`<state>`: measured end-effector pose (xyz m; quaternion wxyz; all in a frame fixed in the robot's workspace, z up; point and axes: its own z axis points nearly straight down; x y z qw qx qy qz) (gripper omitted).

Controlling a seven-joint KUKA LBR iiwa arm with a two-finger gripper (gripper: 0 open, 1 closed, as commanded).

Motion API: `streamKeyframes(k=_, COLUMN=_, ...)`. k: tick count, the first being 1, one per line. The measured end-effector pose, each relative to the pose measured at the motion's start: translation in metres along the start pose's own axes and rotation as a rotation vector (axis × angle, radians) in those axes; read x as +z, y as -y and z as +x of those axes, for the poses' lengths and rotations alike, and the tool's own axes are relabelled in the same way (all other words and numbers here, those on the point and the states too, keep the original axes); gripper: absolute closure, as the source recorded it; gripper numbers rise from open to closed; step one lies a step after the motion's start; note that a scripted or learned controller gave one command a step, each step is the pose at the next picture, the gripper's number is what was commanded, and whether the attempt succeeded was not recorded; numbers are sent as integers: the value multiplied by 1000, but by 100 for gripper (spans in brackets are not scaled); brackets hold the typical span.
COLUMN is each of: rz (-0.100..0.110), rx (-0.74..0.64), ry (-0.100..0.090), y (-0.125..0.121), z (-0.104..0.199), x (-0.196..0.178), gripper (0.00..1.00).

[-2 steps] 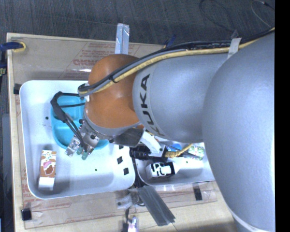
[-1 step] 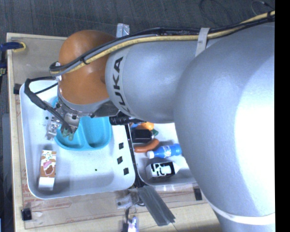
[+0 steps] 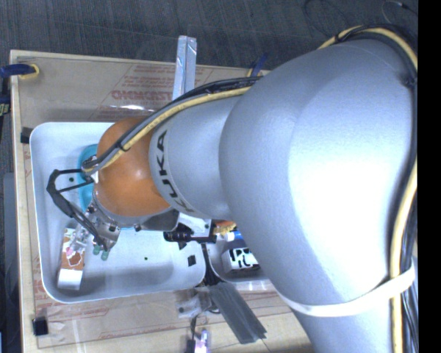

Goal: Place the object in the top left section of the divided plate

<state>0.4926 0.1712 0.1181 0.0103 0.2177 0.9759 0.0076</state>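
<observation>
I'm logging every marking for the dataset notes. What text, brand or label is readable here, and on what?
"UKA": black letters on the grey arm, the start hidden.
Red print on the bench board: upside down, too blurred to read.
White marks on the dark item in the right bin: unreadable.

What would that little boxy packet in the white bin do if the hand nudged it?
The packet looks flat and box-shaped, so it would probably slide rather than roll. It seems small and likely light. Lying near the bin wall, it might jam against it.
</observation>
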Motion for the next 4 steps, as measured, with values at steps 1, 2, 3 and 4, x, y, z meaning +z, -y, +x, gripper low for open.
streamKeyframes(k=1, rz=17, rx=-203, ry=-17, y=31, z=0, x=-91, gripper=100)
streamKeyframes(k=2, rz=17, rx=-203, ry=-17, y=31, z=0, x=-90, gripper=0)
streamKeyframes(k=3, rz=26, rx=420, ry=-16, y=53, z=-9, x=-79, gripper=0)
streamKeyframes(k=4, rz=26, rx=733, ry=-9, y=28, z=-3, x=-285, gripper=0)
